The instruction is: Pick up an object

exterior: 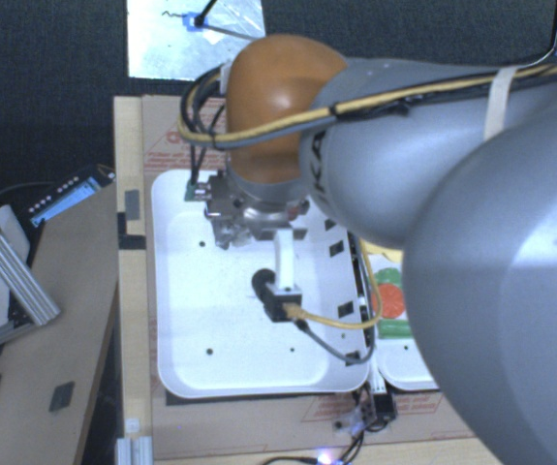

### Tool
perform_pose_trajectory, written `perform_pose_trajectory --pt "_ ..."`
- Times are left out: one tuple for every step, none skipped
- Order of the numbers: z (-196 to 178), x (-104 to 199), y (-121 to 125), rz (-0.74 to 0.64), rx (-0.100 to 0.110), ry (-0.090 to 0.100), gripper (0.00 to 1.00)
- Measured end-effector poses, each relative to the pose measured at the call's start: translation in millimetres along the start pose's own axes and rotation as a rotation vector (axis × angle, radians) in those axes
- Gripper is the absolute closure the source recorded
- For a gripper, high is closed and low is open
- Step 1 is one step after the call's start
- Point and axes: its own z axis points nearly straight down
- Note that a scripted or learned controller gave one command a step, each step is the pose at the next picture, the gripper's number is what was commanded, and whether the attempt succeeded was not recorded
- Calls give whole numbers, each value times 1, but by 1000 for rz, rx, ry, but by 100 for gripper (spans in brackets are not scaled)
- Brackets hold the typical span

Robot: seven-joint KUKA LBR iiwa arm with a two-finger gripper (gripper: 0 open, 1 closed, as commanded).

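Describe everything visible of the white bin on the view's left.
The left bin is a shallow white tray, plastic-looking, with rounded corners and a low raised rim. Small dark specks dot its floor. It lies flat on a brown cardboard sheet, beside the second bin. The arm hangs over its upper half.

Big grey arm [472, 221] sweeps in from the right, its bulk filling the near side of the view. It bends at the orange band [273, 105], and from there the wrist [263, 190] points straight down. The end effector [232, 227] hangs low beneath it, left of centre, its tip tucked under the metal wrist housing and hard to make out.
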Motion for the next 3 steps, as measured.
perform_pose_trajectory --pt "62 2 -13 1 -3 1 100" --pt "51 -53 -75 5 -3 1 100" --pt "-91 6 -72 -9 -23 12 100"
